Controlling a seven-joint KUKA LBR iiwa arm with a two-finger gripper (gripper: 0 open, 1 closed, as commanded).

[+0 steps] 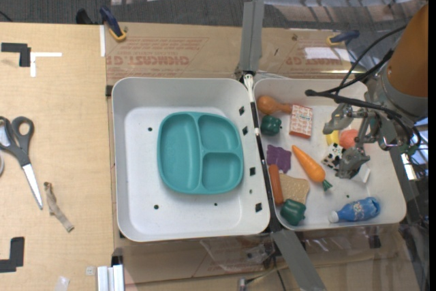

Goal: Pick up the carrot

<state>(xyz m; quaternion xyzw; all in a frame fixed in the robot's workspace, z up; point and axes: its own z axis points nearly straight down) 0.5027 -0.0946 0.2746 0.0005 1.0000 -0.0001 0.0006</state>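
Gripper (353,161), fingers parted with nothing between them, hovers over the right white plastic bin (395,211), just right of the tapered orange carrot (308,163) (lying flat, reachable among toys).

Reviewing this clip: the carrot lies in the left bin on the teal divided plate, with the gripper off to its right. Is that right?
Not quite. The camera view shows the carrot lying on the floor of the right bin, not on the teal divided plate, which sits in the left bin. The gripper is indeed off to the carrot's right.
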